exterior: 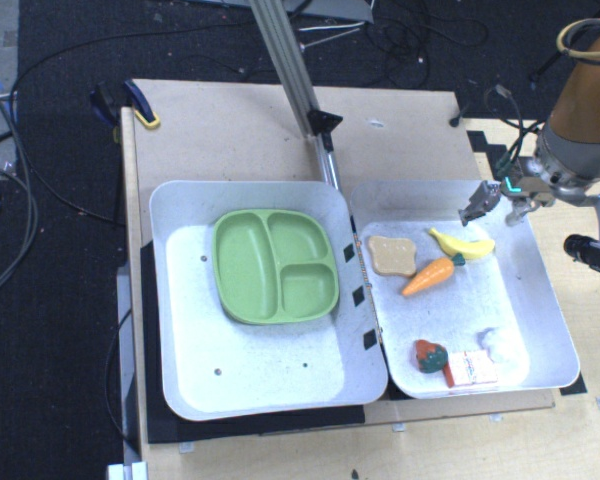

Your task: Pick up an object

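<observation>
The gripper (pixel 500 204) hangs with fingers spread apart and nothing between them, above the right bin's (pixel 540 298) far edge. At its seven o'clock, just beside it, lies a curved yellow banana (pixel 462 243) touching an orange carrot (pixel 428 275).

Even, fairly bright overhead light; the two white bins (pixel 280 388) look slightly washed out. Shadows are soft and short. The picture is grainy and mildly soft throughout, and the floor beyond the counter (pixel 230 128) falls dark.
</observation>
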